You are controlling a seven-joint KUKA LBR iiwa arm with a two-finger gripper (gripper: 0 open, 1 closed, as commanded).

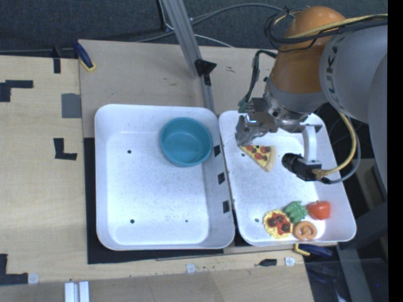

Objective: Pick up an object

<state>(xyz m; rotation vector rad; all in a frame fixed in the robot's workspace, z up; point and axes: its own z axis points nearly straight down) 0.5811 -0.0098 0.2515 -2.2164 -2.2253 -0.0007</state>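
Observation:
A toy pizza slice (261,156) lies in the right bin (277,190), near its far left part. My gripper (247,134) hangs right over the slice's left tip, touching it or just above it; I cannot make out which. The grey arm with its orange band reaches in from the right above the bin. A blue bowl (185,141) stands upright at the far right of the left bin (126,194).
In the right bin's near corner lie a small round pizza (278,224), a green vegetable (295,210), a red tomato (319,209) and a brown ring-shaped piece (305,231). A metal pole (189,39) slants down to the gap between the bins. A black cable part (301,166) hangs by the arm.

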